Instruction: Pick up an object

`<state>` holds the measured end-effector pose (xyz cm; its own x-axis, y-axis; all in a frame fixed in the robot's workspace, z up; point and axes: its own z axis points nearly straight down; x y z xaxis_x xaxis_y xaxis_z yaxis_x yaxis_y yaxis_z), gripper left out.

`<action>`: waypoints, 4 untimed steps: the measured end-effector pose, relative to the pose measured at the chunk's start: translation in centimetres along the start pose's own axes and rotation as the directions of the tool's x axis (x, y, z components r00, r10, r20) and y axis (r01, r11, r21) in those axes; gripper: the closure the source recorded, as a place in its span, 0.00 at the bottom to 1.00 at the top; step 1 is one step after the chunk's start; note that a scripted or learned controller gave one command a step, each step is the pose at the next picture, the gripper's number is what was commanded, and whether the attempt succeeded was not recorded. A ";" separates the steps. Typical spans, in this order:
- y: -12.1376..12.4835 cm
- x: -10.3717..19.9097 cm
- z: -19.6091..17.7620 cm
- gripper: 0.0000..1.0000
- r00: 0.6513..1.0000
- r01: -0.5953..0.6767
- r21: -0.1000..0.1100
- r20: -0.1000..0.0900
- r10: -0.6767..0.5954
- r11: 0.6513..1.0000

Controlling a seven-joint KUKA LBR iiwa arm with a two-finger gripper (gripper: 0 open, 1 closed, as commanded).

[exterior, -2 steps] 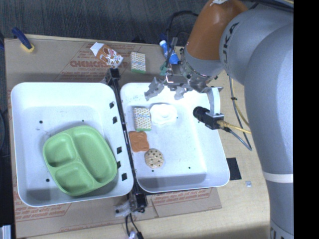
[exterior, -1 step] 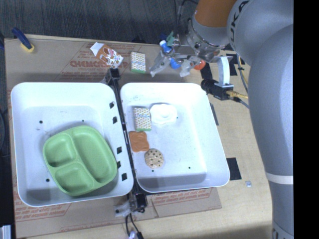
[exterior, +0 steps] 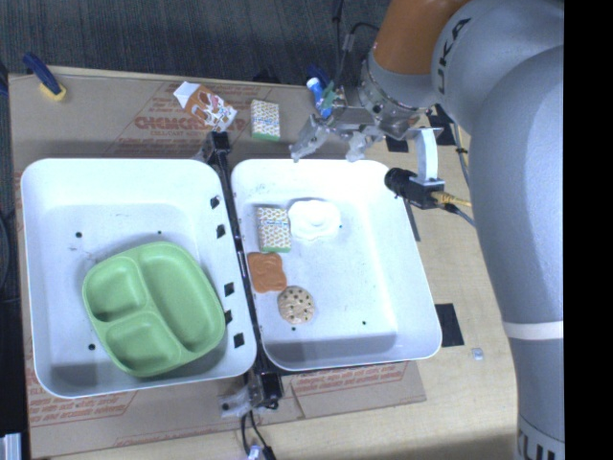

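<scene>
Two shallow white bins are seen side by side on a worktop (exterior: 460, 286) from above. The grey arm enters from the right, and its hand (exterior: 330, 142) hangs over the far rim of the right bin (exterior: 383, 286), with its two fingers apart and nothing between them. Four small objects are grouped in the right bin toward its left wall, nearer the viewer and slightly left of the hand. One white lump (exterior: 314, 220) lies closest to the hand. One patterned packet (exterior: 273, 227) touches it, with its long axis running from far to near. One orange piece (exterior: 267, 272) and one round cookie (exterior: 296, 305) lie farther off. One green divided plate (exterior: 152, 307) is held in the left bin (exterior: 57, 199). Two more packets (exterior: 265, 119) are seen outside the bins, beyond the far rims.
</scene>
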<state>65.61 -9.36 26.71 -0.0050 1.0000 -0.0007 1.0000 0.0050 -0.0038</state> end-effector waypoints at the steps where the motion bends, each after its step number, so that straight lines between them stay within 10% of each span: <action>1: 0.0 -3.7 -2.7 0.00 1.000 -0.001 -0.004 0.000 0.001 1.000; 2: 0.0 -1.3 13.7 0.00 1.000 0.001 0.003 -0.002 -0.001 1.000; 3: 0.1 -1.3 12.5 1.00 1.000 0.005 0.001 -0.001 -0.005 1.000; 4: -13.4 3.2 5.9 1.00 1.000 0.001 0.000 -0.001 -0.001 1.000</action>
<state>52.20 -6.27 20.83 -0.0063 1.0000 0.0002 1.0000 0.0063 -0.0037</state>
